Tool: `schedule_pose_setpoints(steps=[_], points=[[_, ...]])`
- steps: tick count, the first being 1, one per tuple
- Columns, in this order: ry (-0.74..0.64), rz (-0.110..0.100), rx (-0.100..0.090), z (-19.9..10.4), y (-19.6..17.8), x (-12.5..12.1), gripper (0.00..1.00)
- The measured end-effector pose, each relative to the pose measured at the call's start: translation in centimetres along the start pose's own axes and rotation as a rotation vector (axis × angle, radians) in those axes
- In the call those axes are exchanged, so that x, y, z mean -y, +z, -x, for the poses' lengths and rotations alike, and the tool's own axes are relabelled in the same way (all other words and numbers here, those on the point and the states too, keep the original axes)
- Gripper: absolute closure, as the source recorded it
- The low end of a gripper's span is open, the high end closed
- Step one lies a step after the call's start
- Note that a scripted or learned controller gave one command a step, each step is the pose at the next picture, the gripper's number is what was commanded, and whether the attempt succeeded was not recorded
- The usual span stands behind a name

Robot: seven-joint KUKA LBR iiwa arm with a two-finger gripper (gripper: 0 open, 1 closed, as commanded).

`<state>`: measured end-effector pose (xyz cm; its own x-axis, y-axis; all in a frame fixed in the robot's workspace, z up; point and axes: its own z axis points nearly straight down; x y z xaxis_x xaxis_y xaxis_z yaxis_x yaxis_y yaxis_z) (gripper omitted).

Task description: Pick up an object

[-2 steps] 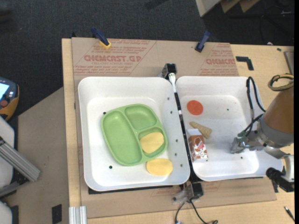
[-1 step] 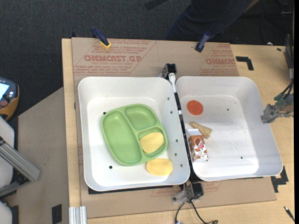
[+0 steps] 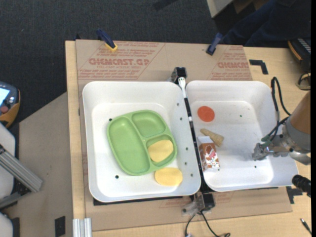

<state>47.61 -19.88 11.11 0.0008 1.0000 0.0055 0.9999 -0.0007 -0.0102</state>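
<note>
The left white bin (image 3: 94,132) on the desk holds a green plastic divided tray (image 3: 131,144) with a pale yellow rounded piece (image 3: 161,150) lying in its lower right compartment. A second yellow oval piece (image 3: 168,176) sits on the bin floor just below the tray.

In the right white bin (image 3: 247,95), a flat orange disc (image 3: 206,114) lies near the upper left. Below it are a tan wedge-shaped piece (image 3: 213,136) and a red and white printed packet (image 3: 210,158) close against the dividing wall.

The claw (image 3: 260,152) is low over bare floor at the right of this bin, well apart from all of them. It carries nothing, and I cannot tell how wide it stands.

Closing here would likely catch only air. The packet's spot against the wall also leaves little room, so a grab there could snag the rim.
</note>
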Motion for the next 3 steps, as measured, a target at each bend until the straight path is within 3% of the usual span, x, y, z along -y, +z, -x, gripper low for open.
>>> schedule_pose_setpoints(steps=[1,3], points=[[-0.001,0.022,0.012,1.4,-11.3,-0.4,1.0],[-0.002,0.018,0.011,1.3,-12.7,-0.4,1.0]])
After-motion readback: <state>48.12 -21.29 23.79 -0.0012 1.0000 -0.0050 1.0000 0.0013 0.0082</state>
